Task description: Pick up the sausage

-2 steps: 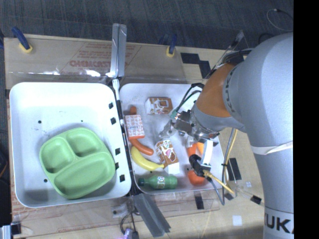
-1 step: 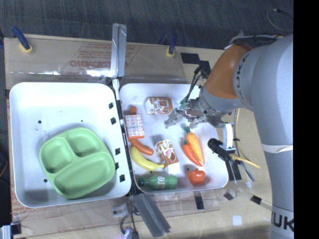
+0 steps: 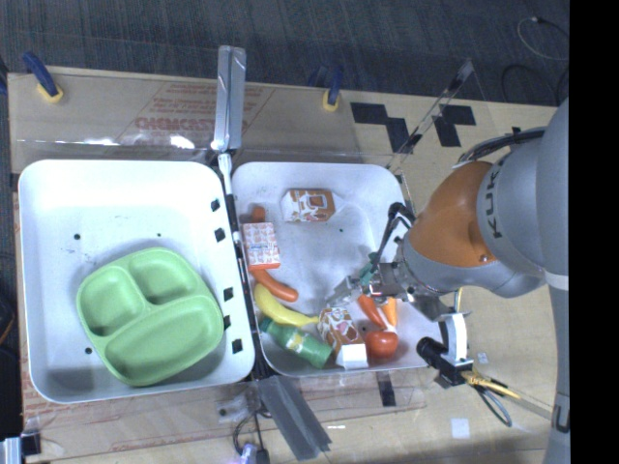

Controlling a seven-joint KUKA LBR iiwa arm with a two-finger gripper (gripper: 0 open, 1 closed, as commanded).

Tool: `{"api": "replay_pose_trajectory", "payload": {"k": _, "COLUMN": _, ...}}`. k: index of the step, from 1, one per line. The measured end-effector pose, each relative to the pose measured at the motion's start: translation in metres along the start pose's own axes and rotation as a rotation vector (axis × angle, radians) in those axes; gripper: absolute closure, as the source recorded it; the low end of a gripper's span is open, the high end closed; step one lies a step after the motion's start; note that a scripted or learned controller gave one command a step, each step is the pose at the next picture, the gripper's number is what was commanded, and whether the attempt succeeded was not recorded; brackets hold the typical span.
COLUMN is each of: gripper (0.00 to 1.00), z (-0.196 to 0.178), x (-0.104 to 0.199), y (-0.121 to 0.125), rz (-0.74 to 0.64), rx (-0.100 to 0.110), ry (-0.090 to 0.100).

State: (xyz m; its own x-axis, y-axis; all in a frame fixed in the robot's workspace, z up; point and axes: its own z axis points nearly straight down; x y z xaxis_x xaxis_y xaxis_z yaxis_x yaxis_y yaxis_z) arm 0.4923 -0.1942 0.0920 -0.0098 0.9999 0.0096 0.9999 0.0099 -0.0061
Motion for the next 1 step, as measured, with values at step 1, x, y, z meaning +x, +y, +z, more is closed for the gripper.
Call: {"api": "replay_pose_trajectory", "payload": {"k": 1, "gripper": 1.00, "z": -0.0099, "x": -0.0007, "y": 0.0014, "rz": -0.005, "rx": -0.003, "ry": -0.004}}
